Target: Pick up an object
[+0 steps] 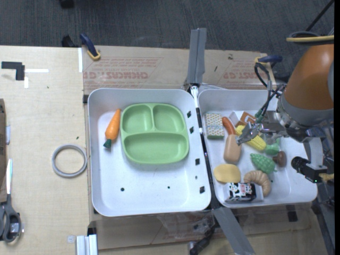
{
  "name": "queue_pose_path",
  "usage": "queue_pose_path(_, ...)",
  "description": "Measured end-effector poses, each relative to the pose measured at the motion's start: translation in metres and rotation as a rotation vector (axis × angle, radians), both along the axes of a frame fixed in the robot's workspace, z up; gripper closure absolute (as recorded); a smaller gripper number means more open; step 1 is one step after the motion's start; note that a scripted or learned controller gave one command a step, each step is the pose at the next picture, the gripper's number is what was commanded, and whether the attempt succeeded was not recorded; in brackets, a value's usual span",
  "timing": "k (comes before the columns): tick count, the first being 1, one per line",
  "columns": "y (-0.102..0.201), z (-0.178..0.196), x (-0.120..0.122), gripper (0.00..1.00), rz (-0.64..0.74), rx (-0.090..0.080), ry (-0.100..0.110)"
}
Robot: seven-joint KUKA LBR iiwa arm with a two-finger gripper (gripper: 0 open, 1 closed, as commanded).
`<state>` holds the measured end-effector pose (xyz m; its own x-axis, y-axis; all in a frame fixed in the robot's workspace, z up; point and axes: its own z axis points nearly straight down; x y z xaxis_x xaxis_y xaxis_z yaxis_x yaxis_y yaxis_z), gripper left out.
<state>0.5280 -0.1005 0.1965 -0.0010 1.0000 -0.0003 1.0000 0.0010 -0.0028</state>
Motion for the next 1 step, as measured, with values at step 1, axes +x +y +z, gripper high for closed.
queue_pose_path(1, 0.0018, -0.0687, 0.0557, 0.00, 0.009, 0.000, 0.000)
